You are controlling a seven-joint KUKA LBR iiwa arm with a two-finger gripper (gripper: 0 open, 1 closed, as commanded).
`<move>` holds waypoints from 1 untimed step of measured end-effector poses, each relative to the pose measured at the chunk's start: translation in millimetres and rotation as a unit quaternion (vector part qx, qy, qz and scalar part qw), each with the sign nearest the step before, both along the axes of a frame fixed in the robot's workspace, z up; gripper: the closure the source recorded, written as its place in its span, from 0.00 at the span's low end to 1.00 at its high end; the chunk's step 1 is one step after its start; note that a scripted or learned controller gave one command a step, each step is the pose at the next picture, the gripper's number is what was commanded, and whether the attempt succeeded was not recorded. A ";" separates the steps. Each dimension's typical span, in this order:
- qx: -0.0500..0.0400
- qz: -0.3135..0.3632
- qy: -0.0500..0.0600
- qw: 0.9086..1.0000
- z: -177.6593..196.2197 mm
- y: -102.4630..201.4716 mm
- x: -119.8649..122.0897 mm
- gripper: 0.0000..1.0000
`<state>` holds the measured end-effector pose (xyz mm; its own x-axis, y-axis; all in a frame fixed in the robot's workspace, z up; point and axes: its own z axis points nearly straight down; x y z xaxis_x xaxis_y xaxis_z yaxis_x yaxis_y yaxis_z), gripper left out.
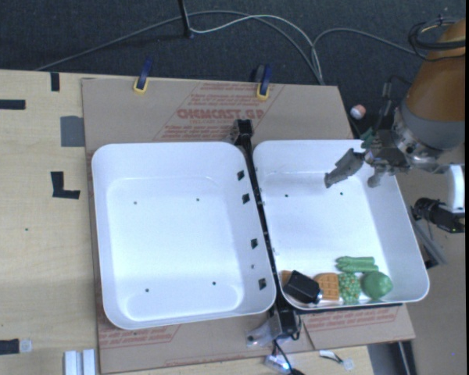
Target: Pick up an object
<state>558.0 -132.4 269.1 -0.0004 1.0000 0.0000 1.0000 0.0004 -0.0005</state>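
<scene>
At 9 o'clock you have the left bin (172,233). Past the divider, the right bin (336,225) keeps its contents along the 6 o'clock wall: black object (302,287), orange waffle-like piece (327,286), green textured piece (349,287), green bean pod (356,264), green round object (377,284). At 2 o'clock the gripper (352,172) hangs over that bin's far edge, fingers spread wide, nothing between them.

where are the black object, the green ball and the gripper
black object (302,287): camera view, middle of its top face
green ball (376,284): camera view, centre of its rounded top
gripper (355,172): camera view, midway between the two fingertips
</scene>
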 end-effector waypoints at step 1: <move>0.000 0.000 0.002 1.000 -37.1 5.3 -49.5 0.00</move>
<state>508.5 -127.2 232.0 0.0005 1.0000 0.0004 1.0000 -0.0005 -0.0037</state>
